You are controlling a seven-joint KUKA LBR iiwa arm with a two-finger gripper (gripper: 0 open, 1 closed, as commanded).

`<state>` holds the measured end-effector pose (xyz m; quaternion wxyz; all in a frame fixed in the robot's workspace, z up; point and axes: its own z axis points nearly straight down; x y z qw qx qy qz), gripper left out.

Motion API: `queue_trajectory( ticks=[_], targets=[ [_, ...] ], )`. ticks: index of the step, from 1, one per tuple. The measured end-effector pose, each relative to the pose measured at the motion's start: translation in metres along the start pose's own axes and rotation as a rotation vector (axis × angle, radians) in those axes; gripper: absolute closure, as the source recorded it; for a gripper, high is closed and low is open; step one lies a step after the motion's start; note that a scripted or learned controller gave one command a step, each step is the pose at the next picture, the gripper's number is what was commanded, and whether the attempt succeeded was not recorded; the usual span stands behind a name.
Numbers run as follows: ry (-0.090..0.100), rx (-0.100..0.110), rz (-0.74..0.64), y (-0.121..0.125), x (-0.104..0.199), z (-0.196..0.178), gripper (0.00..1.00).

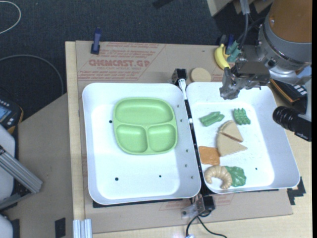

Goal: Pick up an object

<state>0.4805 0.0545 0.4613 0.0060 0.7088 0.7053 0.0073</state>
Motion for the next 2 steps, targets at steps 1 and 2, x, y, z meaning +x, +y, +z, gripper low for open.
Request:
queue_trajectory(
  ticks=[1, 2],
  targets=[
    [-0.003, 0.03, -0.008, -0.005, 0.042, 0.106, 1.0],
    [-0.001, 0.016, -0.006, -0.002, 0.04, 0.09, 1.0]
  ],
)
